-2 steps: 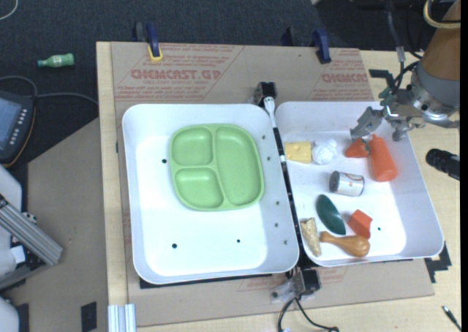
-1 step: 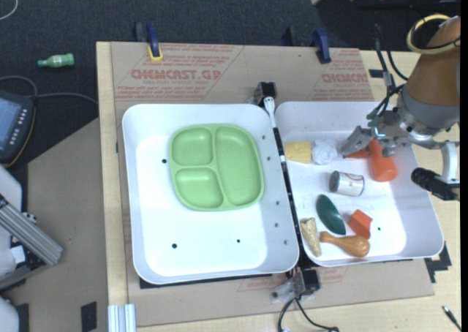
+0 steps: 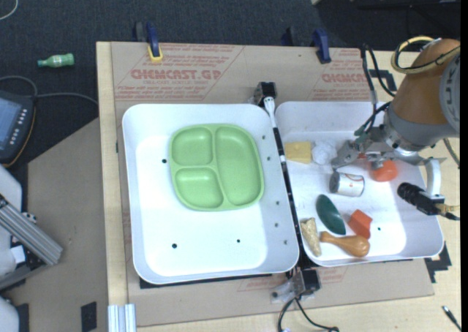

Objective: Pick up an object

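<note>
The right bin holds several small things. A pale yellow wedge lies at its left wall, with a white crumpled piece beside it. A silver can lies on its side in the middle. An orange ball sits right of the can. Nearer the front are a dark green spoon-like piece, a red block, a brown drumstick shape and a beige piece. My gripper hangs low just above the can, between the white piece and the orange ball.
The left bin carries a green divided plate. The ridge between the two bins runs just left of the yellow wedge. The arm's orange band and grey wrist lean over the right bin's far right corner.
</note>
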Controlling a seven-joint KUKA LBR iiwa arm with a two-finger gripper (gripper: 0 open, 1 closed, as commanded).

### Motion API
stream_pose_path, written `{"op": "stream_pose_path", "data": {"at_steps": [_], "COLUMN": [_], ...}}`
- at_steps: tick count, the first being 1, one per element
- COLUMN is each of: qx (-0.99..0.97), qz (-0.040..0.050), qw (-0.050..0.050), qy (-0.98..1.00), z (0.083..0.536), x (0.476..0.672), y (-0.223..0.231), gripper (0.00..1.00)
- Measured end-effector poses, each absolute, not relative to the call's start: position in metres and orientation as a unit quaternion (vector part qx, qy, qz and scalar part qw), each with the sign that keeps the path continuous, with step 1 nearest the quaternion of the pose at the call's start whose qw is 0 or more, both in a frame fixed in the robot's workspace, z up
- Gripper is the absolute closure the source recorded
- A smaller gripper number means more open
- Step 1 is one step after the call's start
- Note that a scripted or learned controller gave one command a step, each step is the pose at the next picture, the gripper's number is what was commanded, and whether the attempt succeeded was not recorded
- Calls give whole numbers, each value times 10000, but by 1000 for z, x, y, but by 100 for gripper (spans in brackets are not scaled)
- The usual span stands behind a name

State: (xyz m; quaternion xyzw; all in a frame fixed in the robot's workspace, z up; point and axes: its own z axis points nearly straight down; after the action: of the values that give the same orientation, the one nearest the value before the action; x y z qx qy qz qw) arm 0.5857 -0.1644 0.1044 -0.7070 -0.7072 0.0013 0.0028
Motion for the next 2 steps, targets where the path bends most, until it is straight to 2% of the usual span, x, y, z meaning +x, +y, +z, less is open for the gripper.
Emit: {"op": "stream_pose_path", "data": {"at_steps": [1, 2], "qx": [-7064, -7068], "qz": [-11, -7], "qw": [26, 1], "qy": [-7079, -7074], "z": [84, 96], "x": [587, 587], "y": [-161, -163], "gripper": [0, 100]}}
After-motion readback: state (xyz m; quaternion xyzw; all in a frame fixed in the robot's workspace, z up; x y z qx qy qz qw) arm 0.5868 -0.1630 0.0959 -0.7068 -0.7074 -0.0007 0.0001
